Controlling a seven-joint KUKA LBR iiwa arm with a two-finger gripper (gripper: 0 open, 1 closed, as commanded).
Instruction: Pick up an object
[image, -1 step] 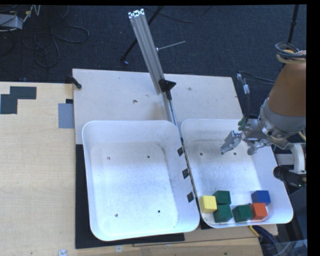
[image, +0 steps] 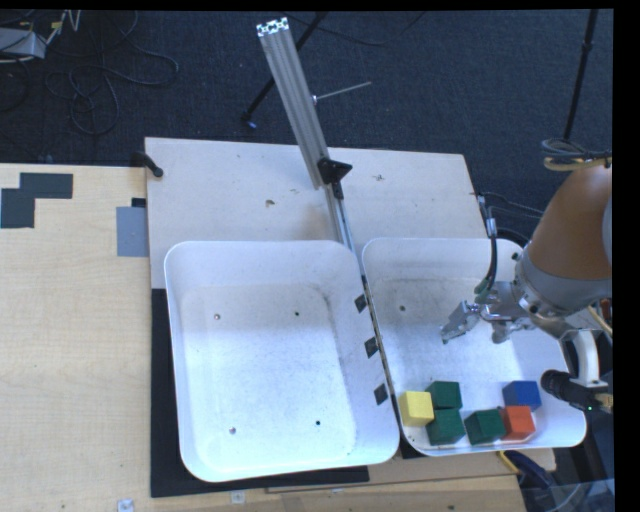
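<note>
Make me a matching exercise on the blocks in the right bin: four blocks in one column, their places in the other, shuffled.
Blocks:
1. yellow block
2. blue block
3. orange block
4. upper dark green block

Places:
A. right behind the orange block
B. leftmost of the cluster
C. at the cluster's near right corner
D. just right of the yellow block, a little farther back

Pairs: 1-B, 2-A, 3-C, 4-D

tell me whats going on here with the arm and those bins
A grey and orange robot arm reaches in from the right, its gripper hanging over the middle of the right bin with nothing between its fingers. The blocks lie clustered at that bin's near edge: a yellow block, three green blocks, a blue block and an orange block. No block has been picked up yet.
</note>
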